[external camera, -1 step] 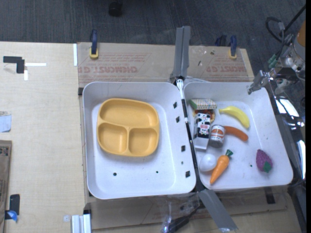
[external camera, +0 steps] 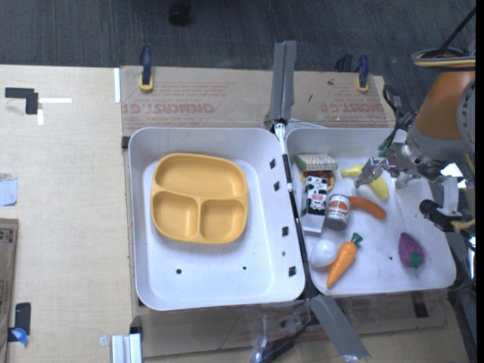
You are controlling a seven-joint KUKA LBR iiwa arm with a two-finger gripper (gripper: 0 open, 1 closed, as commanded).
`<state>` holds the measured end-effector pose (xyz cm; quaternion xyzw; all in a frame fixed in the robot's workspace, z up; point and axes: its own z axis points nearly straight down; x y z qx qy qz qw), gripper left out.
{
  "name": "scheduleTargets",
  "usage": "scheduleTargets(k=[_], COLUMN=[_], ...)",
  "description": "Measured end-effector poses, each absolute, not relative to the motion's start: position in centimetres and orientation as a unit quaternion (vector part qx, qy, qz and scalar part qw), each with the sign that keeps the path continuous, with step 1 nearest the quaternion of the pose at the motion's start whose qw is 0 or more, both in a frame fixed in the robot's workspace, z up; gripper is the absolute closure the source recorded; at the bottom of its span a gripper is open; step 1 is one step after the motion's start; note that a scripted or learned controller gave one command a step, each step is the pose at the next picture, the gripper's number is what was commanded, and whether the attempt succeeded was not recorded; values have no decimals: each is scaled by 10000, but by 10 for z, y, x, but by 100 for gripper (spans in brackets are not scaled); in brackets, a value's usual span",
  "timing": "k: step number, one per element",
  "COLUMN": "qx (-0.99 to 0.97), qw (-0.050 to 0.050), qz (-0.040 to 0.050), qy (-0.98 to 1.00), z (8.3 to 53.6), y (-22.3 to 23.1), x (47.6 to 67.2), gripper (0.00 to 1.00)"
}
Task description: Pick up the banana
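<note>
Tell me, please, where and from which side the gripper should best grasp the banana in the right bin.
Probably across its narrow middle, coming from above. The banana lies flat on the right bin floor, the gripper over it. An orange sausage crowds its near side.

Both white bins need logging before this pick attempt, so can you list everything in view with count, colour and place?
Shallow white plastic bins: 2, side by side on the bench.
Yellow three-compartment plate: 1, left bin.
Yellow banana: 1, right bin, far side, at the gripper.
Orange carrot with green top: 1, right bin, near edge.
Orange sausage-shaped toy: 1, right bin, middle.
Small can: 1, red and white, right bin.
White egg: 1, right bin, near left corner.
Purple toy: 1, right bin, right side.
Gripper: 1, grey, over the banana.
</note>
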<state>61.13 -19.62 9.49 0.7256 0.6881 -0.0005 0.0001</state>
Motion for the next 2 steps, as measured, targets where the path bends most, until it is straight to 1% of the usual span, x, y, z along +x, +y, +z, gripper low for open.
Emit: scheduleTargets(k=[1, 2], qx=[7257, 7313], qw=[5, 10], qz=[-5, -4], qy=[6880, 6821], z=[104, 194], y=[-197, -179], x=[612, 651], gripper=[100, 100])
